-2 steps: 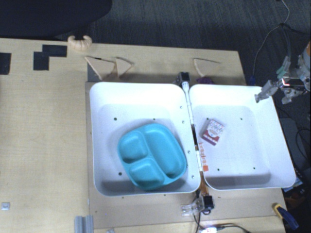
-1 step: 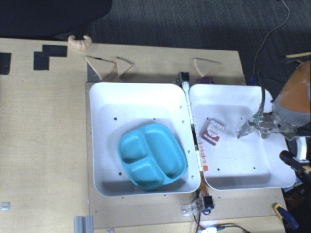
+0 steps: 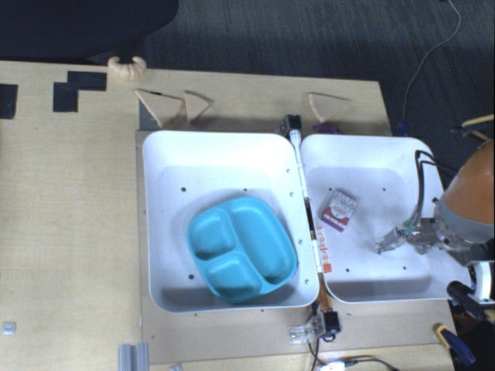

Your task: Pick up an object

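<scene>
A small red and white packet (image 3: pixel 339 209) lies flat in the right bin (image 3: pixel 363 157), left of its middle. My gripper (image 3: pixel 389 243) hangs low over the right bin's right side, its metal fingers pointing left, a short way right of and below the packet. Nothing shows between the fingers. The arm's orange band (image 3: pixel 472 188) is at the view's right edge. A blue divided plate (image 3: pixel 242 246) rests in the left bin (image 3: pixel 216 157).
The two white bins share a middle rim (image 3: pixel 306 207) with a red-marked strip along it. Cables and a connector (image 3: pixel 321 327) lie on the bench below the bins. A black cable (image 3: pixel 421 176) loops over the right bin's right rim.
</scene>
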Controlling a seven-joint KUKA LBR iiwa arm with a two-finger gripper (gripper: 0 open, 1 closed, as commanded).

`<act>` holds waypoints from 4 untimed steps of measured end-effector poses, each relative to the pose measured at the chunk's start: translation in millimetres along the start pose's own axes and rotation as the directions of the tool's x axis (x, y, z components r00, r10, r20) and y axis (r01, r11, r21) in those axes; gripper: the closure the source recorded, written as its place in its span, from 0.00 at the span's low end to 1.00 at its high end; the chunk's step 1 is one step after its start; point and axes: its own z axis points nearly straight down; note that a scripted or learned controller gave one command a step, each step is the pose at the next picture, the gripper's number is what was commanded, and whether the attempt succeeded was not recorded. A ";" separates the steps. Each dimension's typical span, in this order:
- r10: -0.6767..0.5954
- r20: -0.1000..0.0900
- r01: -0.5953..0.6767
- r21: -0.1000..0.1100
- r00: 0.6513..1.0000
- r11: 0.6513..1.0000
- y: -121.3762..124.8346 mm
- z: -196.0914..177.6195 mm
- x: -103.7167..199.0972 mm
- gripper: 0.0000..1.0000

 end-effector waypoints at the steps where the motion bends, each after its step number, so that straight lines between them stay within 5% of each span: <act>1: -0.001 0.002 0.001 -0.007 1.000 1.000 2.6 -11.7 -0.1 1.00; 2: -0.004 -0.003 0.004 0.004 1.000 1.000 20.6 -49.4 52.8 1.00; 3: -0.001 -0.002 0.001 0.003 1.000 1.000 38.7 -2.1 22.7 1.00; 4: -0.001 0.000 0.001 0.004 1.000 1.000 32.7 -37.3 -13.7 1.00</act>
